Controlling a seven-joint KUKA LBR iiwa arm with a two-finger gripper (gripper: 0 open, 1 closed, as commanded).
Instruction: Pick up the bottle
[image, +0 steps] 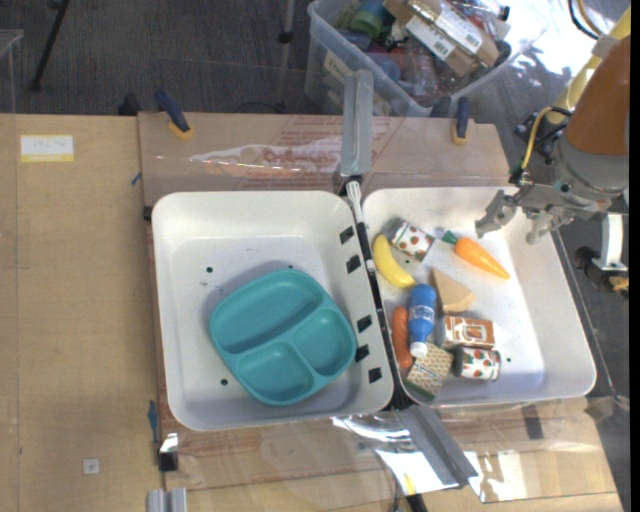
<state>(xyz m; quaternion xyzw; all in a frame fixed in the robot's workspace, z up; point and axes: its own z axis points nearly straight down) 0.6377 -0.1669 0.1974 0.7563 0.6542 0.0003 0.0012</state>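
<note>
We saw the hand (515, 218) spread open and holding nothing, above the right bin's (570, 330) far edge, near the carrot (476, 255). The bottle (422, 315) lay toward seven o'clock from it, beside the banana (392, 263) and small cartons (470, 332). We judged the approach was only starting; next the hand needed to travel over the bottle and descend.

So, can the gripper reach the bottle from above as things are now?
Probably yes. The bottle lies uncovered in the right bin, top side free. The gripper hangs open over that bin, but neighbours crowd the bottle's sides.
</note>
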